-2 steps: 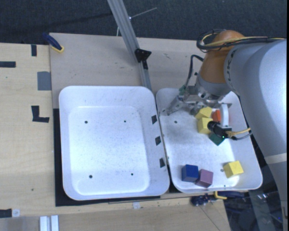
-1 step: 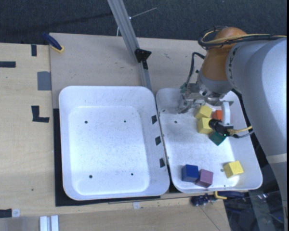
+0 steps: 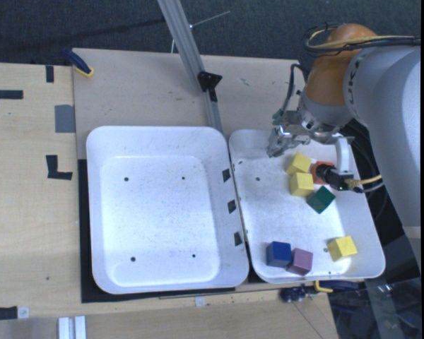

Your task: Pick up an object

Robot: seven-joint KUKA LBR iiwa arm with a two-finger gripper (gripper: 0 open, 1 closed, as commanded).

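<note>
Two yellow blocks (image 3: 300, 175) lie just beside the jaws (image 3: 278, 147), whose state I cannot tell.

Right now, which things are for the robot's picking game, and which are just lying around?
For the job: pincer, yellow blocks, green block, blue block, purple block, right bin.
Lying about: left bin, metal pole, blue-yellow clamp.
</note>
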